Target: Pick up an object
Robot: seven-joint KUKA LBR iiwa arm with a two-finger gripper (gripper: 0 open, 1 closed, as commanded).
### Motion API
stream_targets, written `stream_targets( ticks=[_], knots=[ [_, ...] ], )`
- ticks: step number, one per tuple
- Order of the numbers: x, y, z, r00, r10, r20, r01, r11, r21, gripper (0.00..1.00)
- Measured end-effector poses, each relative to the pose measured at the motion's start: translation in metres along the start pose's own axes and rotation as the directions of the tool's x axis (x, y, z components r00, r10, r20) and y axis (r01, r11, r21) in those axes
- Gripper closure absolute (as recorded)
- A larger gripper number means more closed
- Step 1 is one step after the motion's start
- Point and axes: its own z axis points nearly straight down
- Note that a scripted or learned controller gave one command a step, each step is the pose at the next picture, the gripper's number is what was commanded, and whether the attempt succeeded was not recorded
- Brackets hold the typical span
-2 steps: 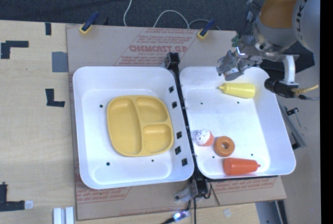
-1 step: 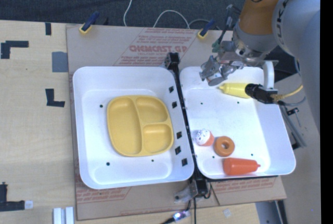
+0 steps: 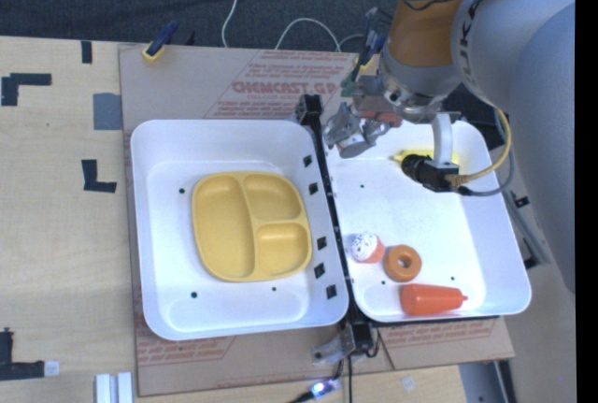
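Camera view, looking down on 2 white bins: the left bin (image 3: 159,158) carries a yellow divided plate (image 3: 250,225) with 3 compartments, lying flat near its middle. The right bin (image 3: 486,233) has the pickable bits, all clustered along its near edge: a small white-and-orange piece (image 3: 363,248) just right of the divider, an orange ring like a toy doughnut (image 3: 403,263) just beside it, and an orange carrot-shaped toy (image 3: 433,299) nearest of all. The gripper (image 3: 348,137) hangs at the far left corner of the right bin, just beside the divider (image 3: 322,205), well apart from those 3 objects. Its metal fingers look bunched together with nothing visible between them, though the tips are too small and cluttered to say how wide the gap is, so I cannot tell whether they are open or closed. A black-and-yellow fitting (image 3: 428,167) hangs off the wrist over the far part of the bin. Progress, as I judge it: nothing lifted yet, all 3 pieces sitting on the bin floor; choosing a target, travelling toward the near edge, descending and gripping all remain. The carrot toy's long axis runs left to right, with its tip seeming to point right, toward the bin's right wall.
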Motion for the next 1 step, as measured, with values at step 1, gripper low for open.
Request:
stream_targets(
  ticks=[1],
  knots=[
    [0.0493,-0.0061,0.0161,1.0,0.001,0.001,-0.001,1.0,0.001,1.0]
  ],
)
